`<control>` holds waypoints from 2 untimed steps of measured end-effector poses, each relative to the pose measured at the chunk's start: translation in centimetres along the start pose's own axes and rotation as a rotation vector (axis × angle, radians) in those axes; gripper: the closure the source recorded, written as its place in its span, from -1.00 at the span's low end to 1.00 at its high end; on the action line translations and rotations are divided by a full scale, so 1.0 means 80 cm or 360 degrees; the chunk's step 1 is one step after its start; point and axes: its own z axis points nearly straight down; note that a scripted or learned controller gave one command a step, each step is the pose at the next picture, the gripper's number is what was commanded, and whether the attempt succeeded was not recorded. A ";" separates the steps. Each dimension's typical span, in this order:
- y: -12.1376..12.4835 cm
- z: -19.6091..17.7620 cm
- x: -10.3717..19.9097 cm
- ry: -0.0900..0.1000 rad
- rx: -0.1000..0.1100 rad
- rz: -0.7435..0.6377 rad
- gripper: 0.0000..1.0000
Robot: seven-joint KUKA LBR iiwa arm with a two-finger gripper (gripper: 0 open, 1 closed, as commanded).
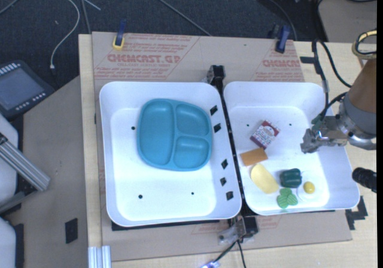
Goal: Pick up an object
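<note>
1. White bins sit side by side on the tabletop (90, 141); the left bin (119, 189) holds a blue plate (175, 135).
2. The right bin (335, 198) holds the toys: a red packet (264, 134), an orange block (254, 157), a yellow lemon (263, 178), a dark green pepper (291, 177), a small yellow ball (309, 187) and a light green toy (286, 200).
3. The end effector (312, 140) hangs over the right bin, near its right wall and away from the toys. I cannot tell if it is open or closed.
4. The toys lie close together, so it may bump one and push another away, or grab nothing.

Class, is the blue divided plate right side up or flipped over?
Right side up: the blue divided plate shows its three sunken compartments facing the camera, lying flat in the left bin.
</note>
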 end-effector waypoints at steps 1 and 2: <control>0.002 -0.056 0.000 -0.0001 -0.0001 0.0000 1.00; 0.014 -0.060 0.074 0.0005 0.0004 -0.0009 1.00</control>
